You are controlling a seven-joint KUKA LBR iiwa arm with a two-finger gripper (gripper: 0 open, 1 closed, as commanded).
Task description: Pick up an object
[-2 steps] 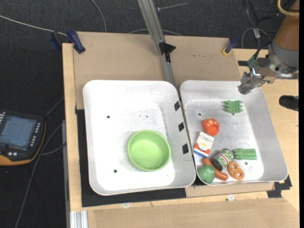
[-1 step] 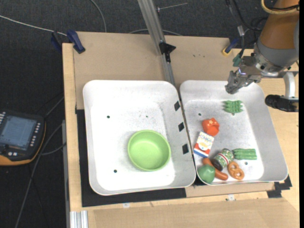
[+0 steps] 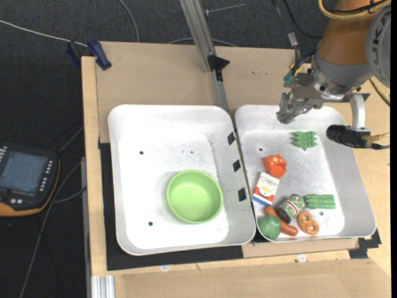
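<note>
Jaws first: you can't really tell if they're open or closed from this angle, the two-finger gripper point(image 3: 290, 113) is just a grey lump seen from above, and nothing shows between its tips. It hangs over the far edge of the right-hand shallow white bin point(image 3: 356, 191), near that bin's back-left corner, under the grey arm with the orange band point(image 3: 347, 33) coming in from your right.

The stuff to pick is all in that right bin. Closest to the gripper is a small green ridged toy piece point(image 3: 304, 139), lying alone just in front of it and slightly to its right, with bare white floor all around it. Further toward the front sits a red strawberry-like toy point(image 3: 275, 164), and just beside that a small white carton with a red and blue label point(image 3: 266, 189). The rest is bunched into the front corner: a green rounded toy point(image 3: 269, 228), an orange carrot-like piece point(image 3: 283, 223), a dark round can point(image 3: 289, 207), a brown pretzel-shaped toy point(image 3: 307, 223) and a second green ridged piece point(image 3: 319, 201). These are touching or nearly so, tight against the front rim.

The left-hand white bin point(image 3: 127, 141) holds a light green plastic bowl point(image 3: 194, 196) near its front right, with lots of open floor behind it.
</note>
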